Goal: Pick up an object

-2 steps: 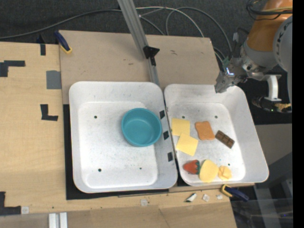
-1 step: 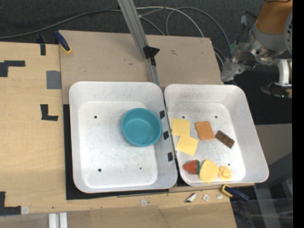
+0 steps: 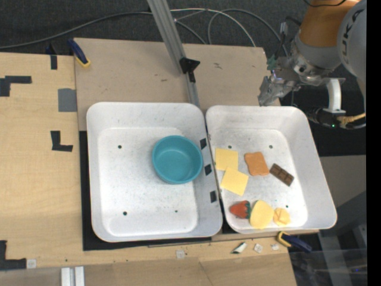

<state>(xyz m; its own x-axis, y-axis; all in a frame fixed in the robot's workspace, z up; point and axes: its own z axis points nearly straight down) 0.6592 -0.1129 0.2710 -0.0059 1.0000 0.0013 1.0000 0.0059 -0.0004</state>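
Wooden table (image 3: 36,177), two white bins, arm parked at the far right.
My gripper (image 3: 271,93) hangs beyond the right bin (image 3: 309,136), above the toy food; I cannot tell its state, nothing held.

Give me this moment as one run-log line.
gripper: above back rim of right bin, holding nothing visible | blue bowl: left bin | cheese slices, toast, chocolate: right bin | pick: not started
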